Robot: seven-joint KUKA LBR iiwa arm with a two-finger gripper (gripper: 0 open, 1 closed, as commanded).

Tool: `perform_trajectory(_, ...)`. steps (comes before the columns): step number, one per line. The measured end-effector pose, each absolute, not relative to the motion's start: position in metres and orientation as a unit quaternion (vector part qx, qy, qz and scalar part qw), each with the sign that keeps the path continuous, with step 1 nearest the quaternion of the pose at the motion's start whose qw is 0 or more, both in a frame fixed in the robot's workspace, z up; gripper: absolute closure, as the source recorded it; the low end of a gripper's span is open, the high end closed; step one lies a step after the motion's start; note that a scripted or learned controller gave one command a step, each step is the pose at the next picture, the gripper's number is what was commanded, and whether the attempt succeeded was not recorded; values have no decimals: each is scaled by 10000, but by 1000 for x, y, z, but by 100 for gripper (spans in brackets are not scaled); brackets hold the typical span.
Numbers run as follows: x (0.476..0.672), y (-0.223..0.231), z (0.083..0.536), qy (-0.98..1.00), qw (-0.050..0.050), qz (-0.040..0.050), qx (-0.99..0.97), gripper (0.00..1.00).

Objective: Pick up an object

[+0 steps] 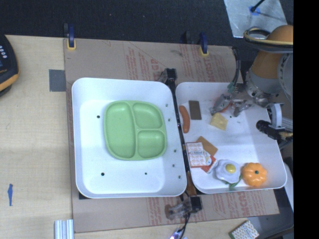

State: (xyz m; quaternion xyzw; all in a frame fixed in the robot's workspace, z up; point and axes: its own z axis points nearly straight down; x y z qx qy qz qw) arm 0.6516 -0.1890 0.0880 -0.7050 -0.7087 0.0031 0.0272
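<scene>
My gripper (229,108) hangs over the back part of the right bin (271,156), its fingers spread open with nothing between them. A yellow cheese wedge (218,122) lies just in front of the fingertips, apart from them. To the gripper's left are a dark brown rectangle (195,109) and an orange sausage (185,119). Toward the bin's front lie a brown cracker (209,145), a red-and-white packet (198,156), a fried egg (227,171) and an orange pumpkin (253,175).
The left bin (84,133) holds a green divided plate (134,129). The grey arm (271,76) comes in from the right over the right bin's back corner. Clamps stand at the board's back edge, and a black-and-yellow device (6,63) lies at far left.
</scene>
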Motion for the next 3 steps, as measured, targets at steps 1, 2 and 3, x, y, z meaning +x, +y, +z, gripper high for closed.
perform_trajectory(1,650,-168,87,-7070,138,89,-7070,0)
perform_trajectory(2,651,-181,88,-7079,215,55,-7060,0)
perform_trajectory(3,650,-178,87,-7075,190,67,-7064,0)
